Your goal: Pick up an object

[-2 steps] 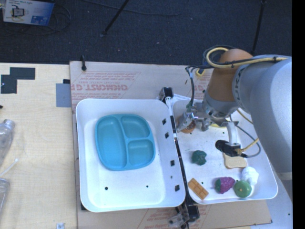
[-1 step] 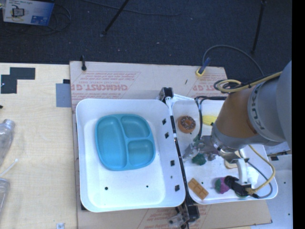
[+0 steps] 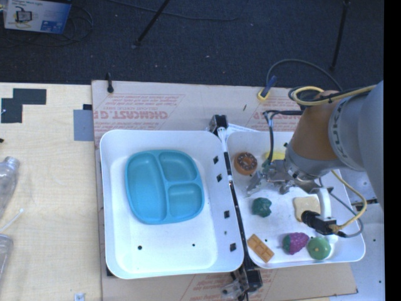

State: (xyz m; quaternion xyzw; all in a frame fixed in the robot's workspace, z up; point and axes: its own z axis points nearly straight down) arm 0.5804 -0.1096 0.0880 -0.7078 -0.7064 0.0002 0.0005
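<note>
1. Camera view: the arm (image 3: 326, 137) reaches in from the right and hangs its pincer (image 3: 270, 179) low over the right bin (image 3: 357, 243), a stance that suggests the program is lining up a grab
2. The metal fingers look spread, with nothing seen between them; how wide they stand is hard to judge at this slant
3. Possible targets lie loose in that bin: a donut (image 3: 245, 162) just left of the pincer, a dark green piece (image 3: 262, 206) just below it, a cracker (image 3: 260, 248) near the front wall, a purple piece (image 3: 295, 242) touching a green ball (image 3: 319, 248), and a pale slice (image 3: 306, 204) partly under the wrist cabling
4. The left bin (image 3: 119, 256) carries a blue tray (image 3: 165, 186), lying flat and well apart from the pincer, likely too broad to be this try's goal
5. Both bins rest side by side on the bench (image 3: 44, 168), so that picks stay in reach
</note>
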